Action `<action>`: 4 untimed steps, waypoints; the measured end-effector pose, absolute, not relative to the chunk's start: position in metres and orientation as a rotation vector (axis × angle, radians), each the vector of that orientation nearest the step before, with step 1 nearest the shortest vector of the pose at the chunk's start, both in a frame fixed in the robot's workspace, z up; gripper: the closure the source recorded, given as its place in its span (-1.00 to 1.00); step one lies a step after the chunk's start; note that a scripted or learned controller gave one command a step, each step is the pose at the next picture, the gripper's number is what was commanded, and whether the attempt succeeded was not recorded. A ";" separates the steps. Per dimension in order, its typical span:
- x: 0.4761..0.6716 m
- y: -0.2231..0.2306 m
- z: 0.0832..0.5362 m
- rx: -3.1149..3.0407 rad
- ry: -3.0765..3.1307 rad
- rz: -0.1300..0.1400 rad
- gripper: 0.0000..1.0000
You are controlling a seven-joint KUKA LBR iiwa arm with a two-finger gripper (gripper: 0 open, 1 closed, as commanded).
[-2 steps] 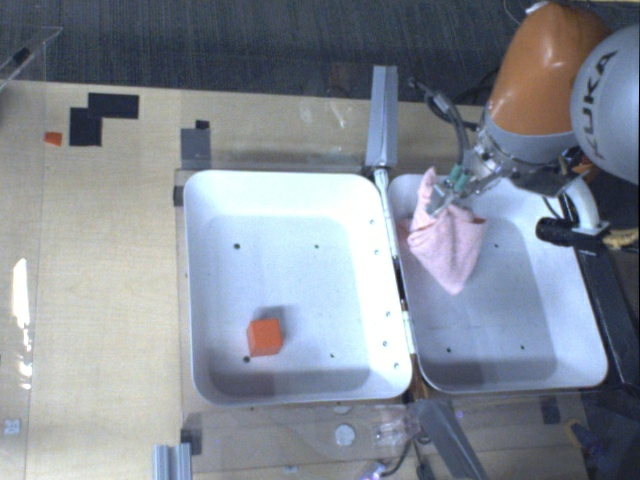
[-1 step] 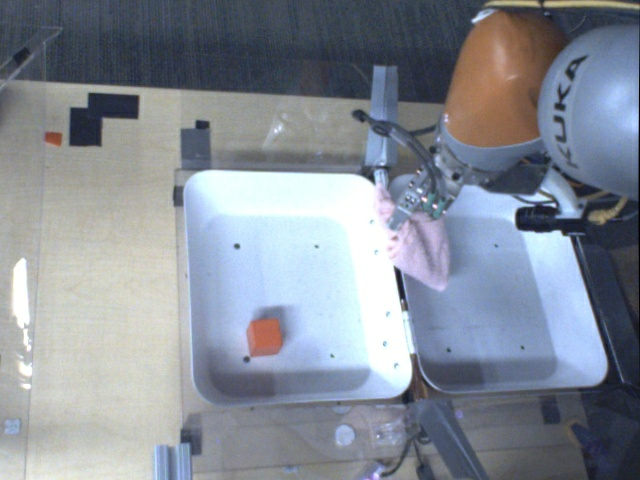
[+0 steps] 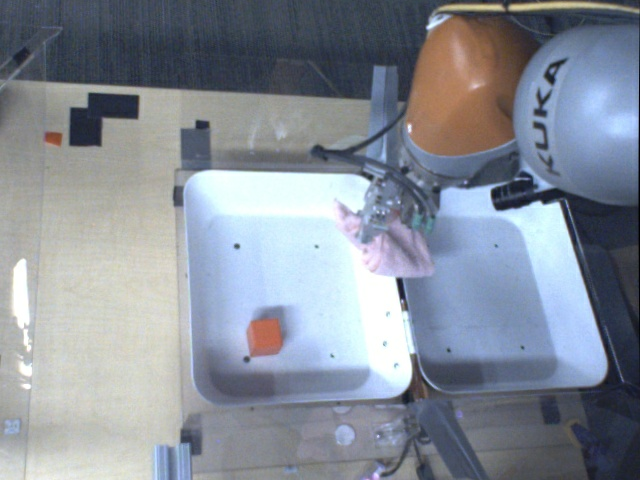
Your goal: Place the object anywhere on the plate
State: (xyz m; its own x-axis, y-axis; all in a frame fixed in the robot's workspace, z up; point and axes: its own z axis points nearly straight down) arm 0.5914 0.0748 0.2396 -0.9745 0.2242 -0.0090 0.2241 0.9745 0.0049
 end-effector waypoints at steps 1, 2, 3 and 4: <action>0.574 0.121 0.228 0.003 3.131 0.007 1.00; 0.560 0.178 0.223 -0.003 3.135 0.006 1.00; 0.538 0.225 0.226 0.000 3.135 0.007 1.00; 0.538 0.225 0.226 0.000 3.134 0.007 -1.00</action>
